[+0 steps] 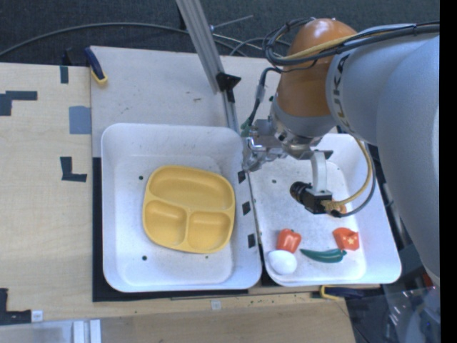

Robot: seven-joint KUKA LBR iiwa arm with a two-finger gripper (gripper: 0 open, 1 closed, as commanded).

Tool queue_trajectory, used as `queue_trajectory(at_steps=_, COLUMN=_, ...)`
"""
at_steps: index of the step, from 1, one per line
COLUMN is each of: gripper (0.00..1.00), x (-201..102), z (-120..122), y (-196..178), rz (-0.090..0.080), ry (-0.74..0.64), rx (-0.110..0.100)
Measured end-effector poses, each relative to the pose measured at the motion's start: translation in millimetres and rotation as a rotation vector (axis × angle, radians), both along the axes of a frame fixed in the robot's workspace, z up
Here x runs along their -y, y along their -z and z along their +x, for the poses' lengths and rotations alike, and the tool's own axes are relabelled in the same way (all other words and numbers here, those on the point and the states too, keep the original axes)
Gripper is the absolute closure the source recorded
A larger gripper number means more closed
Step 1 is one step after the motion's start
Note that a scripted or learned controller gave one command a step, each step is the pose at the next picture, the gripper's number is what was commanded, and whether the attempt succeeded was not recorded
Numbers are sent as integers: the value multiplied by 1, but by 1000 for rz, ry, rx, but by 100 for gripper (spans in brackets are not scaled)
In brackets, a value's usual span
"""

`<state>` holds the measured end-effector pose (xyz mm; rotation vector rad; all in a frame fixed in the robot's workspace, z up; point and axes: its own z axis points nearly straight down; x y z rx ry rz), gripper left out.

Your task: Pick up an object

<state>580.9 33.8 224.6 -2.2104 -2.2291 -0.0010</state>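
Observation:
The right bin (371,263) holds several small toys along its near side: a red pepper (288,240), a white egg (282,262), a green chili (325,255) and a red-orange piece (345,239). My gripper (253,156) hangs below the orange band at the far left of this bin, close to the wall between the two bins. It stands well behind the toys and apart from them. Nothing shows between its fingers.
A yellow divided plate (189,208) lies in the left bin (118,191). A slanted metal post (203,38) rises behind the bins. A black fitting with a brass end (312,197) hangs on the arm's yellow cable over the right bin. The arm's bulk covers the right side.

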Motion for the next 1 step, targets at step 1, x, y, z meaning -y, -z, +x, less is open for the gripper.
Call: queue_trajectory(at_steps=1, gripper=100, x=-47, z=-10, y=-10, rz=-1, ry=1, rx=0)
